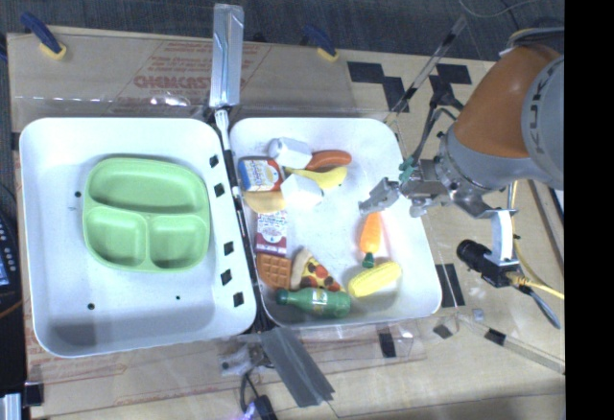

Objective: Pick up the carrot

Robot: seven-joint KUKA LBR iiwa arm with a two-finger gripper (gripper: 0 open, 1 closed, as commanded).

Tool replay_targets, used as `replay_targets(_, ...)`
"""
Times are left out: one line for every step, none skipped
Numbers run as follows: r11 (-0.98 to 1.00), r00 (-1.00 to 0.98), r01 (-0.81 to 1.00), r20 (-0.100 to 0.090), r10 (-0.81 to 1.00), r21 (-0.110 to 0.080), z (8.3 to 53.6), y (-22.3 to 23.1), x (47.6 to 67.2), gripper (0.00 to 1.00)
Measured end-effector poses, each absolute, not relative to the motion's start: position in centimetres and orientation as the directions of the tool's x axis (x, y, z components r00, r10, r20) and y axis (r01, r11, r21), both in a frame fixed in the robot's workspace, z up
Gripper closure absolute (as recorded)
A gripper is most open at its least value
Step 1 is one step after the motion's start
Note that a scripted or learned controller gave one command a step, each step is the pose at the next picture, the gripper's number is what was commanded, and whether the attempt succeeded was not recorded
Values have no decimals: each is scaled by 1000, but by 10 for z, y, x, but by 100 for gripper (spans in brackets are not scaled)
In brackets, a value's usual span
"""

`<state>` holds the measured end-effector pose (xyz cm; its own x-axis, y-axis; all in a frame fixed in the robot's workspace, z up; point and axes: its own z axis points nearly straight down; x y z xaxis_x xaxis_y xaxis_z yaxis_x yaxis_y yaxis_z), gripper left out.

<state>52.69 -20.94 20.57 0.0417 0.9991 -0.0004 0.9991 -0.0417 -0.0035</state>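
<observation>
We look down on a pale brown worktop [115,73] printed with faint red lettering, set against dark ribbed flooring at the top, with blue clips [43,35] along its far edge and black square marks near the right bin. Two shallow white plastic bins sit side by side, touching along a middle seam. In the left bin [48,313] we see a light green three-compartment tray [147,212]. The right bin [422,289] holds a crowd of toy foods: the orange carrot with a green tip [370,236] lies near the right wall, just above a yellow corn-like piece [375,279]; a green bottle [314,301] lies along the near wall, beside a pizza slice [315,271] and a brown waffle [272,268]. Further back we find a small carton [271,231], a round tin with a blue label [259,175], a banana [321,178] and a reddish-brown sausage [329,159]. The grey hand [384,195] hovers just above the carrot's upper end, over the bin's right side; its fingers look spread, with nothing between them.
</observation>
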Motion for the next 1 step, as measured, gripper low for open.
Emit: replay_targets(-42,42,999,0,999,-4,206,-209,527,0)
